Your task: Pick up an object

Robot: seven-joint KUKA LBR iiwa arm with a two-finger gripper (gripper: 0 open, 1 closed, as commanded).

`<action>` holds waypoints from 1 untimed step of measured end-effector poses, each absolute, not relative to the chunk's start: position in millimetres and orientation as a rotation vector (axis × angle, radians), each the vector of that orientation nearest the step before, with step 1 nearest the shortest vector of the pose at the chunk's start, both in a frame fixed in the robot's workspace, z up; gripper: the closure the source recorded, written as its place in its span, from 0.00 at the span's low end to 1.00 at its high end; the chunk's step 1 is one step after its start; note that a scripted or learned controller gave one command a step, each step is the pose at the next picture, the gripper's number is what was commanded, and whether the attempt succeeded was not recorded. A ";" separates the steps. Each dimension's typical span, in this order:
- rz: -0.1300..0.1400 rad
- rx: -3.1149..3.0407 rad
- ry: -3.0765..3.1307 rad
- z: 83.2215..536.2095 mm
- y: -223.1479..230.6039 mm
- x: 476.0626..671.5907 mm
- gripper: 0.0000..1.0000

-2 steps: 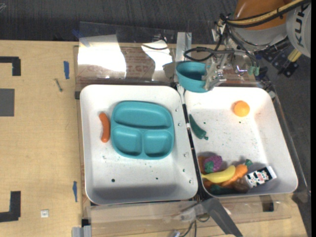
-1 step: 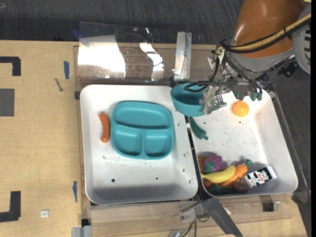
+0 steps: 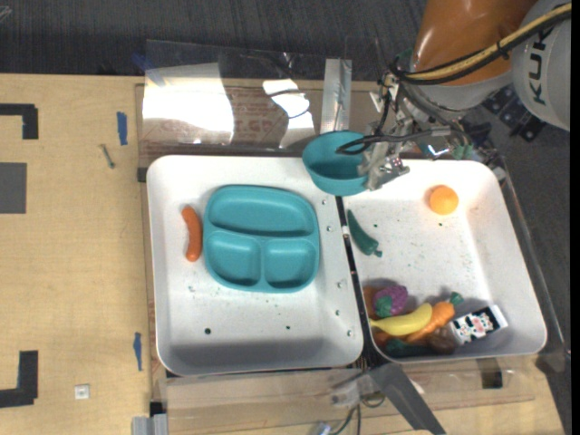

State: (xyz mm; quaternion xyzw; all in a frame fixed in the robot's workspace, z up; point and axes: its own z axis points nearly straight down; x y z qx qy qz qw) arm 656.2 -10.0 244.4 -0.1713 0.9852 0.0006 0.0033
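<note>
This looks like a robotics lab: a plywood bench (image 3: 63, 243) marked with black tape corners, two shallow white bins (image 3: 163, 270) holding toy food such as a plastic banana (image 3: 405, 322) and hot dog (image 3: 191, 232), and an industrial arm (image 3: 480, 25) trailing exposed cables.

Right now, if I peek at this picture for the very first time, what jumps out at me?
First you would see the gripper at the rim of a teal bowl, up where the two bins meet. Next comes the big teal divided plate in the left bin, with an orange sausage beside it. An orange ball sits alone in the right bin.
</note>
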 end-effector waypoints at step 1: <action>0.003 -0.584 3.099 225.2 -4.6 664.8 1.00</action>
